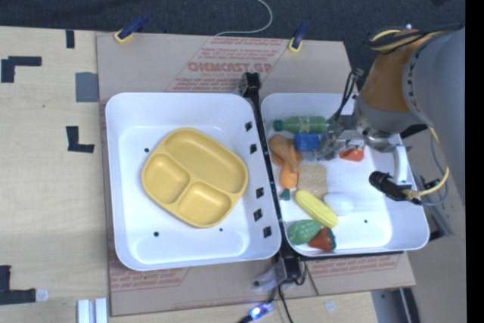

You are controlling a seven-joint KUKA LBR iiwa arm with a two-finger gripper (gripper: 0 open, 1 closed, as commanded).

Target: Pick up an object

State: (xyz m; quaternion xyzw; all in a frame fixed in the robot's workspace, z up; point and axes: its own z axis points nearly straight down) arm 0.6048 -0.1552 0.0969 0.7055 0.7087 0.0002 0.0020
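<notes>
Reach step. Pincer point(330, 145) low in right bin point(378, 238), near its far edge, beside blue block point(307, 141) and green bottle point(301, 123). Grip state: cannot tell. Nothing seen held. Next: settle on one item, close, lift.

The bench is viewed from one fixed camera set above it, angled down at a slant. Both white bins point(121, 163) are taken in whole, and the arm point(423, 79) is seen entering from the right.
</notes>
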